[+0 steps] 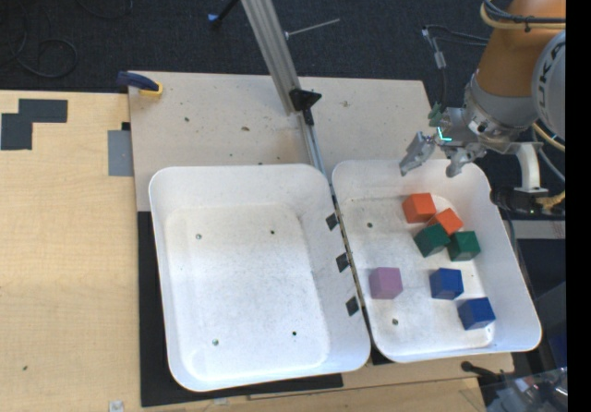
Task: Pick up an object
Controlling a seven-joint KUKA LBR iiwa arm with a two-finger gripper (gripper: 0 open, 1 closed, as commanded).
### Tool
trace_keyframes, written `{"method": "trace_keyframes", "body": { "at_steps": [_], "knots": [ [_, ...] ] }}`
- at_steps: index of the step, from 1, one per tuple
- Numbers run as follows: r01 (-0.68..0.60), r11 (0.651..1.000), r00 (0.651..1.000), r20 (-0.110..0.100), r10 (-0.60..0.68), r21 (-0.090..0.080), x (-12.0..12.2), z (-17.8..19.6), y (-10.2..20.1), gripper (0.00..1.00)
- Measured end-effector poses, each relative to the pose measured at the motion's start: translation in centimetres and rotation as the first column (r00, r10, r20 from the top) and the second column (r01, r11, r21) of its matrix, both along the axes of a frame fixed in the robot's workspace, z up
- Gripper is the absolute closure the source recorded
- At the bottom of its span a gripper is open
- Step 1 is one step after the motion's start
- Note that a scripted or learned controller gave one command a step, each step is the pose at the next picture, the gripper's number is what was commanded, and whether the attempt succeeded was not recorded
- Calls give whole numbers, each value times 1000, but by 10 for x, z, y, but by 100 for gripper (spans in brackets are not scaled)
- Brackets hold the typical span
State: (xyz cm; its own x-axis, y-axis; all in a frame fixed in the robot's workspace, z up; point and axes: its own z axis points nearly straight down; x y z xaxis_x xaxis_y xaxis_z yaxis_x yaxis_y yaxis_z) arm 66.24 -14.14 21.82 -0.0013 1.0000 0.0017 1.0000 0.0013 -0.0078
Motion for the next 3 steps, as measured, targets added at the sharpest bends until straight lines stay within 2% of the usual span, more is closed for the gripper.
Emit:
{"method": "trace_keyframes", "body": {
  "at_steps": [1, 2, 3],
  "knots": [
    [-3, 1000, 1000, 4, 3, -2, 1, 3, 0, 0],
    [0, 1000, 1000, -2, 0, 0, 0, -62, 1, 0],
    [0, 1000, 1000, 23, 0, -6, 1, -98, -4, 0]
  ]
}}
